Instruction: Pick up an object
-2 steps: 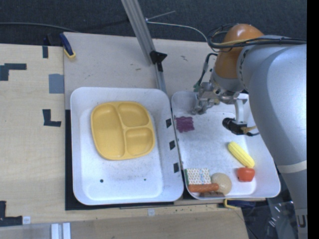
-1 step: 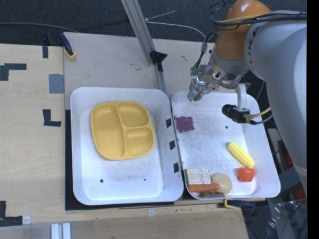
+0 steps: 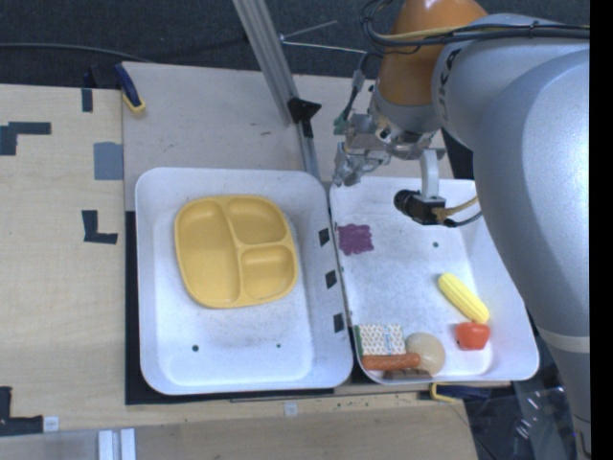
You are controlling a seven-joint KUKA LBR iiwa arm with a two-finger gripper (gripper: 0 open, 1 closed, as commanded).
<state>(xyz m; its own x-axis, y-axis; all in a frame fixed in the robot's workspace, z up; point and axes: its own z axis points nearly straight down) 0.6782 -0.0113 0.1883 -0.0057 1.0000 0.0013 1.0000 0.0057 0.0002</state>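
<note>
Two shallow white bins are sitting side by side on the bench. The left bin (image 3: 163,353) is holding a yellow divided tray (image 3: 236,250) with three compartments, lying flat in the bin's upper half.

The right bin (image 3: 412,266) is carrying several small things. A purple piece (image 3: 355,239) is lying near its upper left part, close to the shared wall between the bins. A yellow corn cob (image 3: 464,297) is lying tilted toward the right side, and just below it a small red-orange item (image 3: 471,335), possibly a tomato, is resting near the bin's right rim. Along the lower edge, a patterned block (image 3: 381,337) is sitting in the left corner, an orange carrot-like stick (image 3: 391,361) is lying just beneath it, and a pale round object (image 3: 426,351) is touching the stick's right end. All of these are lying on the bin floor, well apart from the tool.

The grey arm (image 3: 517,142) is reaching in from the right, its orange band (image 3: 426,41) showing above the wrist. The gripper (image 3: 347,173) is hanging over the top left corner of the right bin, near the far rim and above the purple piece. At this slant the tips are blurring into the rim, so I cannot tell how wide the pincer is standing, and nothing can be made out between the tips.
</note>
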